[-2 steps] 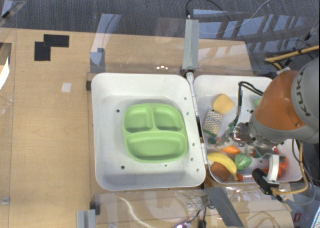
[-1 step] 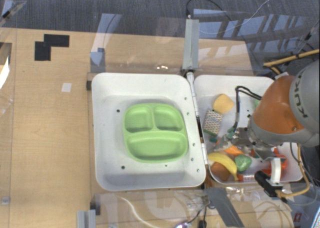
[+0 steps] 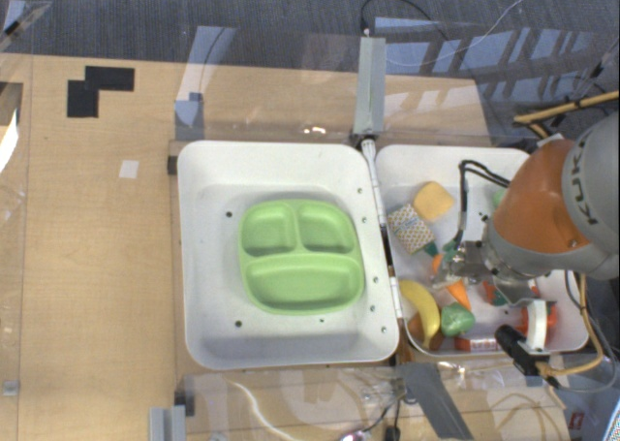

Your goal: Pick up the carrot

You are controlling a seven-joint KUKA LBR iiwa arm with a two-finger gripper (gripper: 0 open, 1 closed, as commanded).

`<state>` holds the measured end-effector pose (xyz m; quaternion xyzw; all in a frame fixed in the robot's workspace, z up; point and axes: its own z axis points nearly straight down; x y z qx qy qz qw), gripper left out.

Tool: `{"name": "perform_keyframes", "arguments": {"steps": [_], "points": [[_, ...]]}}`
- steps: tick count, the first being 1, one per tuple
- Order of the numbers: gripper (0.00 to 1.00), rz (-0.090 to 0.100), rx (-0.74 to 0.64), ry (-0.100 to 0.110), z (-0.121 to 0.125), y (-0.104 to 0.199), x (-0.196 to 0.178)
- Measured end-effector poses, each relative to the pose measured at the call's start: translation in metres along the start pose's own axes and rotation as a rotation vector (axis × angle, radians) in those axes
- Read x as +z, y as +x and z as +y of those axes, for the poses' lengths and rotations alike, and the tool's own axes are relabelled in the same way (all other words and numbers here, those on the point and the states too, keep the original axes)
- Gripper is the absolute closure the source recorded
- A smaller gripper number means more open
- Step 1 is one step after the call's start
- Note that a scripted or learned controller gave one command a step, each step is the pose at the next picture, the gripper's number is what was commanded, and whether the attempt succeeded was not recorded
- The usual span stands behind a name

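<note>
The gripper point(image 3: 463, 272) hangs low in the right bin point(image 3: 397, 163); I cannot tell if it is open. The carrot point(image 3: 458, 293) lies right under it, between the banana point(image 3: 422, 306) and a green toy point(image 3: 457, 319).

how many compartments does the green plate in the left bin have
3. The green plate has two small compartments side by side along its far edge and one wide compartment across its near edge. It sits in the left bin.
</note>
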<state>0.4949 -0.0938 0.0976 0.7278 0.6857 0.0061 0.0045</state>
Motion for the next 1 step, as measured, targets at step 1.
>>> {"name": "perform_keyframes", "arguments": {"steps": [1], "points": [[1.00, -0.002, 0.005, 0.015, 0.0878, 0.0809, -0.0831]]}}
